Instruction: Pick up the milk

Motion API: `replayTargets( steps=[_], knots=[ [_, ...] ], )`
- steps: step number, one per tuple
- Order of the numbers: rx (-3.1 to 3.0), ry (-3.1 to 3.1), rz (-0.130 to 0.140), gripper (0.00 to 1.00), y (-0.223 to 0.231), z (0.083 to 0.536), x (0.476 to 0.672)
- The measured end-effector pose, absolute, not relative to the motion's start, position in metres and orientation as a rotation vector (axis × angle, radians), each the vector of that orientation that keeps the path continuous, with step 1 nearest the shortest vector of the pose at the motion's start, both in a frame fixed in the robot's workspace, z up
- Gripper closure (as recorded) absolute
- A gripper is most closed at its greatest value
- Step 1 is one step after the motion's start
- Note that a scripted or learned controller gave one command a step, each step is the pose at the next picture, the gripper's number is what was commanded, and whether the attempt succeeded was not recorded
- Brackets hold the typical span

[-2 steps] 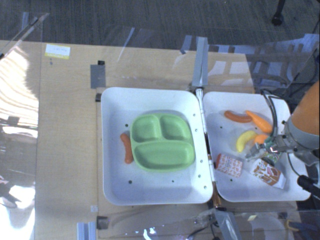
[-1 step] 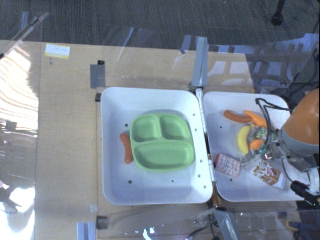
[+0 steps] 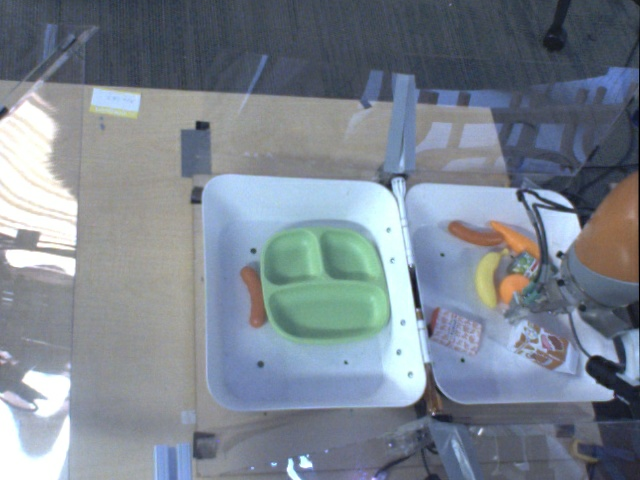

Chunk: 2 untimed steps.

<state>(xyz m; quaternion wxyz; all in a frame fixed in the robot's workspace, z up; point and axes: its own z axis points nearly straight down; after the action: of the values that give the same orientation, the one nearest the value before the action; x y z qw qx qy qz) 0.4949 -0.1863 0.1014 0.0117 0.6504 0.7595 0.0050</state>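
Below, the pincer [image 3: 522, 303] hangs low in the right bin [image 3: 440, 213], beside a banana [image 3: 486, 280]; its state cannot be told. Just beside it lies the milk [image 3: 541, 346], flat near the front wall. A green tray [image 3: 324, 284] sits in the left bin [image 3: 225, 268].

Two white bins sat side by side. The left bin [image 3: 225, 368] held a green divided plate [image 3: 325, 284] with a sausage [image 3: 254, 295] just beside its left edge. The right bin [image 3: 440, 218] held a second sausage [image 3: 474, 234], a banana [image 3: 487, 281], a red-patterned packet [image 3: 457, 331] and a milk carton [image 3: 541, 346] lying flat. The gripper [image 3: 528, 290] hung among the fruit, near the carton.
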Motion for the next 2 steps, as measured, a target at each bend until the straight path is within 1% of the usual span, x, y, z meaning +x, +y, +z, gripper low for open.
replayTargets(
  steps=[1,2],
  knots=[
    [2.341,2.084,0.008,1.00,-0.120,0.305,0.516],
    [1.818,2.558,0.003,1.00,-0.122,0.124,0.509]
  ],
)
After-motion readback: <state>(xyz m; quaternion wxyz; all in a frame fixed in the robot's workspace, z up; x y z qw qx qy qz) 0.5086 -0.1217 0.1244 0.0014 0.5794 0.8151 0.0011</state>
